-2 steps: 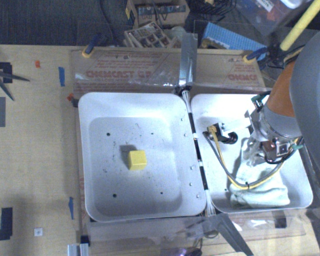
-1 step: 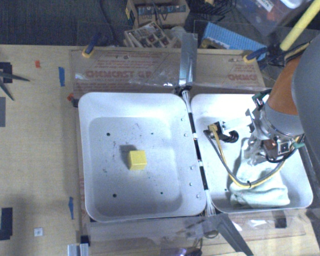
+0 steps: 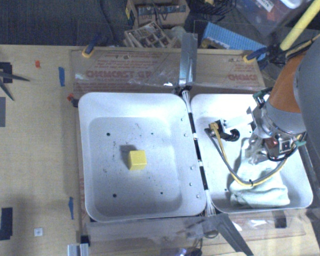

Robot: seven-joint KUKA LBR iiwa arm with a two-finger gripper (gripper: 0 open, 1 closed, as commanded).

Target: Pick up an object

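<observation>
- A small yellow block (image 3: 137,159) lies in the left bin (image 3: 96,111), well apart from the hand (image 3: 254,154), which is down in the right bin (image 3: 218,106).
- The block looks cube-like, with no clear long axis, turned slightly askew to the bin's walls.
- The arm (image 3: 290,97) reaches in from the right, wrist pointing down, above a white cloth (image 3: 261,193) and a yellow cable (image 3: 226,159).
- Whether the hand is open or closed cannot be told.

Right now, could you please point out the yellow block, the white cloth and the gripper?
yellow block (image 3: 137,159), camera view, on its top face.
white cloth (image 3: 262,195), camera view, on its crumpled middle.
gripper (image 3: 254,154), camera view, at its tip above the right bin.
</observation>
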